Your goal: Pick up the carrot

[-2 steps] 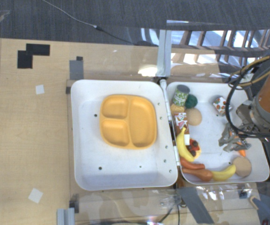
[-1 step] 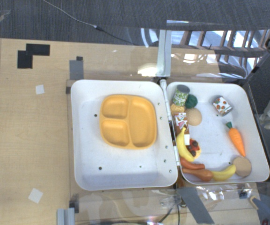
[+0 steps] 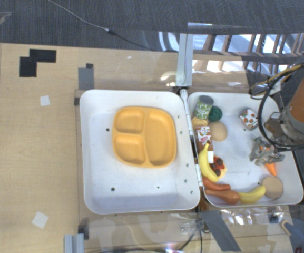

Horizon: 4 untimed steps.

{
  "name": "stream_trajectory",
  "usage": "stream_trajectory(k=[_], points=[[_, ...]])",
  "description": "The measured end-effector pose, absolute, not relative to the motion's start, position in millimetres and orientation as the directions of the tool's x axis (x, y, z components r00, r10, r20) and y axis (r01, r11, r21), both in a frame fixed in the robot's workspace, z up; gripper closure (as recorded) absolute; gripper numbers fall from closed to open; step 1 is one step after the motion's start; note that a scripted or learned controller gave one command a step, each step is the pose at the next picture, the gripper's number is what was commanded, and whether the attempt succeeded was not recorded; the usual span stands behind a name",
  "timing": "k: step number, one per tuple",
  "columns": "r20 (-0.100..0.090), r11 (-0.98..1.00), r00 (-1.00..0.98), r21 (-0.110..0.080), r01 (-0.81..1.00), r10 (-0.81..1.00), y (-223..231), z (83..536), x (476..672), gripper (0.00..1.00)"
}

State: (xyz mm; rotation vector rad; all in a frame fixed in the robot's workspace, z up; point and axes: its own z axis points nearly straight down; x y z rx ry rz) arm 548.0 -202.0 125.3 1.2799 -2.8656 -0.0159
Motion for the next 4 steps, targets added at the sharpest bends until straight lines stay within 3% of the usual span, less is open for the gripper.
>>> stream_trajectory(k=[1,2,3,4], points=[[-0.007,0.54,-0.54,-0.01,-0.842,-0.842,-205,227,589.7,1.0],[-0.003,0.515,-0.515,0.007,-0.857,-0.857,-188,120,547.4,1.0],[-0.003,0.446,-0.446,-0.014,-0.895,-0.895,-207,247,524.2,1.0],[-0.007,0.068,-0.068,0.007,-0.998,-0.998,-203,115,512.5,1.0]])
